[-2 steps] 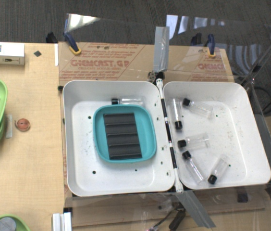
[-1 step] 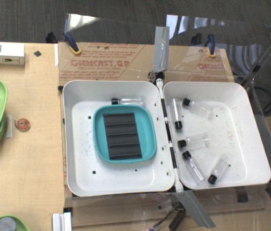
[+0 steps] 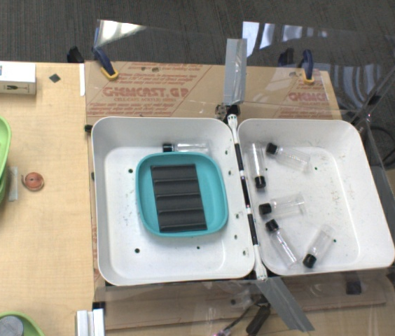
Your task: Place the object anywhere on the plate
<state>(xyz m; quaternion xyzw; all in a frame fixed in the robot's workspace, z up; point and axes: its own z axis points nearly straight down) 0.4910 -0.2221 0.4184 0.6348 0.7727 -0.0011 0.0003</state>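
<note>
A: Where was the object?

B: Five capped vials (image 3: 286, 158) lay loose in the right bin (image 3: 365, 187). A sixth vial (image 3: 182, 147) lay in the left bin (image 3: 113, 250), just beyond the far edge of the plate (image 3: 145, 187). The plate was teal, with a dark ribbed insert (image 3: 177, 198) over its middle.

A: State of the pincer?

B: Could not be told. No vial was on the plate, so the transfer was judged not yet begun.

A: What faults were likely from that state?

B: Three. First, the vials were clear, smooth and round, so a pinch off the axis would probably squeeze one out sideways. Second, one vial (image 3: 259, 166) lay against the wall between the bins, and another (image 3: 318, 248) lay near the near wall. A finger descending there would likely strike the wall. Third, a vial released on the ribbed insert could roll along a groove. A high release could send it off the rim.
</note>
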